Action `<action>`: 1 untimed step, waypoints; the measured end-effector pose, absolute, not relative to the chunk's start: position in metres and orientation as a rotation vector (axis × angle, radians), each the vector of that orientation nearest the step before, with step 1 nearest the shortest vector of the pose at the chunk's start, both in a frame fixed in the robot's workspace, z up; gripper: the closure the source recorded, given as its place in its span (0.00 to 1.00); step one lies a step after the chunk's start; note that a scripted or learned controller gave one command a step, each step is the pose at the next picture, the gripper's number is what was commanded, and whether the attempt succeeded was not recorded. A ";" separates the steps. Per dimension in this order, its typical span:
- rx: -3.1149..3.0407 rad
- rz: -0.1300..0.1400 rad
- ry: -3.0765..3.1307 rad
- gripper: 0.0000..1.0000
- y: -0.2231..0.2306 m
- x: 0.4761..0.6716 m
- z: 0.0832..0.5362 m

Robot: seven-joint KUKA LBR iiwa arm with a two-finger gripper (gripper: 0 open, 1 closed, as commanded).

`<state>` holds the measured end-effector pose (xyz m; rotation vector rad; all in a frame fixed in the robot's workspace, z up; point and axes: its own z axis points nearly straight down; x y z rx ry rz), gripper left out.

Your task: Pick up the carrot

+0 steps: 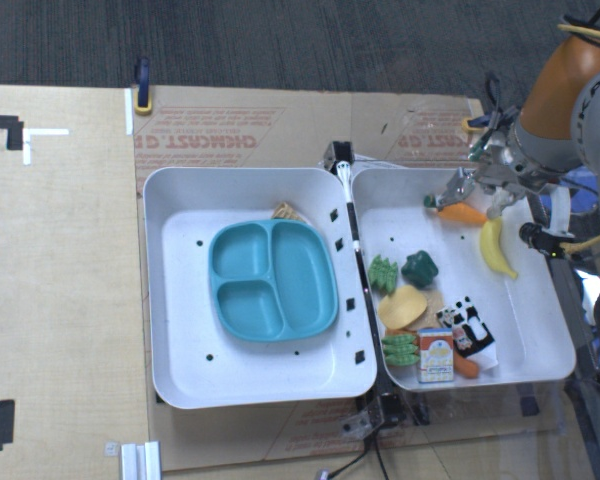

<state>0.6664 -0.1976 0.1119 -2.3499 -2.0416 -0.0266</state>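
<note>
**Carrot reached, lift not yet shown**

The arm [565, 88] reaches into the right bin [540, 363], its gripper [477, 193] low over the carrot [462, 212] near the far wall. Whether it grips the carrot, I cannot tell. Lifting remains. A banana [496, 248] lies just beside.

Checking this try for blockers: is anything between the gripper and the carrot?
Nothing visible is. The gripper sits right at the carrot, near the top of the right bin. The banana lies close beside the carrot, to its lower right, not over it.
</note>
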 end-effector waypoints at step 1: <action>-2.345 -0.030 -2.042 1.00 -0.196 0.668 0.124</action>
